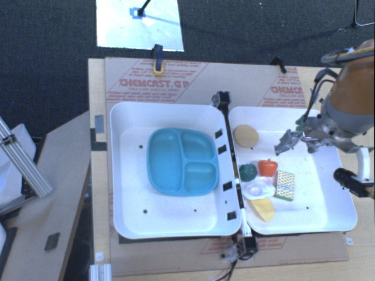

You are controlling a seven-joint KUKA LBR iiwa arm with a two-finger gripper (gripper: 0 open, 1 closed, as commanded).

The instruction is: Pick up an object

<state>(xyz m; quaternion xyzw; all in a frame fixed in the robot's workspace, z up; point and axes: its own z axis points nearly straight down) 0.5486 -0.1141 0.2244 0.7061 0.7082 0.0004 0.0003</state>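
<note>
- The grey KUKA arm with an orange band above the wrist [351, 89] enters the view at about three o'clock.
- Its wrist slants down toward nine o'clock.
- The grey two-finger end effector [285, 143] hangs at the arm's tip, its fingers pointing toward eight o'clock with nothing between them.

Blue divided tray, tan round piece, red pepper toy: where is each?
Blue divided tray [166, 163]: camera view, its large compartment.
Tan round piece [246, 136]: camera view, top face.
Red pepper toy [268, 168]: camera view, red body.
</note>
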